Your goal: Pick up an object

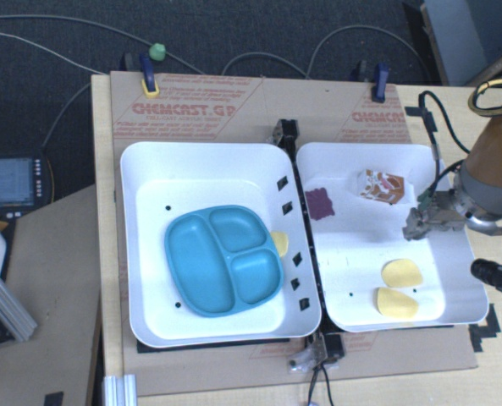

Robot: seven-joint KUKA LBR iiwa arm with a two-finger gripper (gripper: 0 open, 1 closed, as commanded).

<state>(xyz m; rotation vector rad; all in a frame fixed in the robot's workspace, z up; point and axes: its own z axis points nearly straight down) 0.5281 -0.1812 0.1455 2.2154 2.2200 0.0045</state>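
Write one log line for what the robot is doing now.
gripper: over right bin | holding: nothing seen | nearest: brown wrapper | blue plate: left bin

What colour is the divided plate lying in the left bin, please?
Light blue. The divided plate shows plainly in the camera view.

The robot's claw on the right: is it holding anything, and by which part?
Nothing is seen held. The gripper hovers over the right bin, apart from each object there.
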